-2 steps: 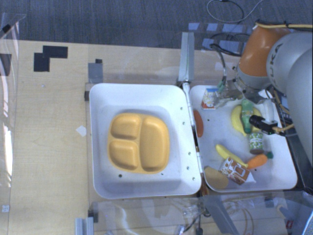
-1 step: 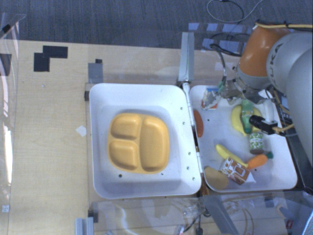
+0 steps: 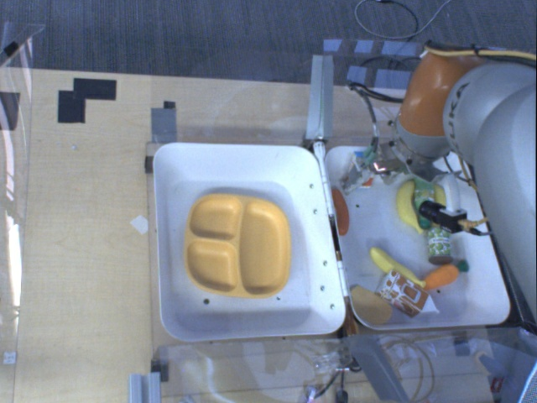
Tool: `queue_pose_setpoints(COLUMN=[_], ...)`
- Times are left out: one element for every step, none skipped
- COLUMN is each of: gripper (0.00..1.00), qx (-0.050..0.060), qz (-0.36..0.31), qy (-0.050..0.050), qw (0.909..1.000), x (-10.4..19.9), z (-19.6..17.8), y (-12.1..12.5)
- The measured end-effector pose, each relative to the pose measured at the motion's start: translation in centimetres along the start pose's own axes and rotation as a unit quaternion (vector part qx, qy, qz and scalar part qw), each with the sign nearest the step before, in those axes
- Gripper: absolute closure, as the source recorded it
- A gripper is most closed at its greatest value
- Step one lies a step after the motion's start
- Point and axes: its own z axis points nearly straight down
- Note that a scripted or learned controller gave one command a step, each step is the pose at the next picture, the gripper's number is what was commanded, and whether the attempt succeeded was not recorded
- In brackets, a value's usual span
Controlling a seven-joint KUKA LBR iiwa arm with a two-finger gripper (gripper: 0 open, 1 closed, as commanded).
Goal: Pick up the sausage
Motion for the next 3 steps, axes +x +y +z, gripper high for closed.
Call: queue_pose_setpoints(gripper=[0.00, 1.00, 1.00], qx=[0.000, 0.001, -0.002], qz=[0.000, -0.001, -0.219], qy=[0.000, 0.001, 0.000], qw=[1.0000, 1.0000, 0.9756], x=[0.0, 0.0, 2.3], z=[0.0, -1.2, -10.0], y=[0.0, 0.0, 0.6])
